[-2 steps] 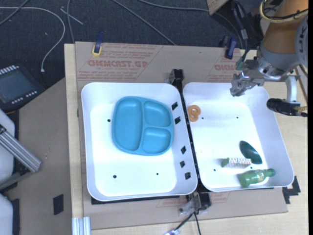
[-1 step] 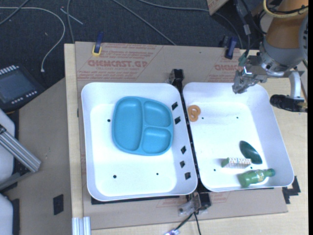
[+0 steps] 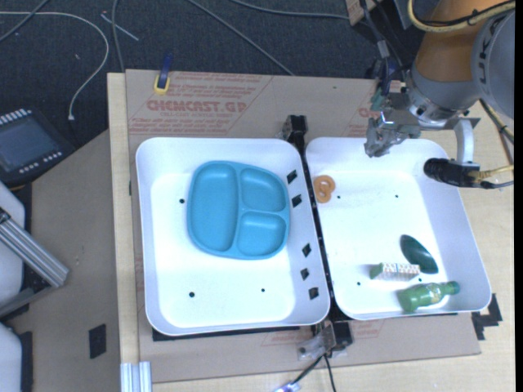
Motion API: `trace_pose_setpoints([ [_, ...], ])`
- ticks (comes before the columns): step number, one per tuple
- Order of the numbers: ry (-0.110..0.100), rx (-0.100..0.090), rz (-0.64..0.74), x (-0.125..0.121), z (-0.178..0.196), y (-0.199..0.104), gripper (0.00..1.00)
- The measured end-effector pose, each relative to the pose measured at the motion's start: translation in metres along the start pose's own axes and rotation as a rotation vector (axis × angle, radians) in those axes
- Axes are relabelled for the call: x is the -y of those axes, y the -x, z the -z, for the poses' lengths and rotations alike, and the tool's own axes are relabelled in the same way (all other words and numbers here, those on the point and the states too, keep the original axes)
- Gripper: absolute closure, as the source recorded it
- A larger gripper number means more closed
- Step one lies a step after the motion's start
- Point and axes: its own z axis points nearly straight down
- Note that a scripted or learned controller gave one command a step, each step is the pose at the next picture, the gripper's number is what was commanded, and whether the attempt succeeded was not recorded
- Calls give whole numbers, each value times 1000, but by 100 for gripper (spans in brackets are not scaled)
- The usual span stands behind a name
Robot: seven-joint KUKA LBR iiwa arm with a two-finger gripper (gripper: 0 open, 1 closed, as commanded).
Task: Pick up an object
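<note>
My gripper (image 3: 381, 145) hangs over the far edge of the right bin (image 3: 458, 219); I cannot tell its state. Below lie 4 things: an orange ring (image 3: 324, 188) by the left wall, and a dark green piece (image 3: 420, 254), a striped tube (image 3: 397, 271) and a green bottle (image 3: 426, 294) near the front right corner. The left bin (image 3: 155, 219) holds 1 blue divided plate (image 3: 239, 211).

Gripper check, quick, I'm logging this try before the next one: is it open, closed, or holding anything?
Gripper: above the far edge of the right bin, nothing seen between its fingers; whether open or closed cannot be told.
</note>
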Motion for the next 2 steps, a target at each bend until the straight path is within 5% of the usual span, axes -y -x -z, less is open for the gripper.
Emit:
trace_pose_setpoints([
  [2, 3, 0, 1, -16, -1, -112, 100],
])
